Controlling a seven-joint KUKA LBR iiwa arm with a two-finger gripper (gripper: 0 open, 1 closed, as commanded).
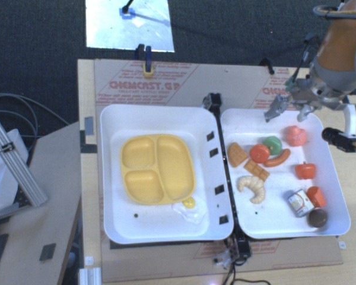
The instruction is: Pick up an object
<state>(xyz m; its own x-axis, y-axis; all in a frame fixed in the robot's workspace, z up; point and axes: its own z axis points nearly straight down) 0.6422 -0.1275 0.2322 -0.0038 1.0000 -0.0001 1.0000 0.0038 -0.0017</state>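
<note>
Nearest the camera, at the right bin's (338,215) 5 o'clock corner, sit a brown ball (317,218), a small can (298,202) and an orange piece (315,196). A croissant (253,187) lies near centre, a waffle (256,170) just above it. Toward 12 o'clock cluster a red tomato (259,153), green item (272,143), sausage (277,158) and pink fruit (295,135). The gripper (291,109) hovers over the bin's 12 o'clock rim, fingers spread apart, holding nothing. The left bin (115,218) holds a yellow divided tray (158,168).

Even, bright overhead light; the 2 white bins (166,114) nearly wash out. A reflective sheet (129,15) glares. Shadows are faint, and the whole picture is slightly soft.
</note>
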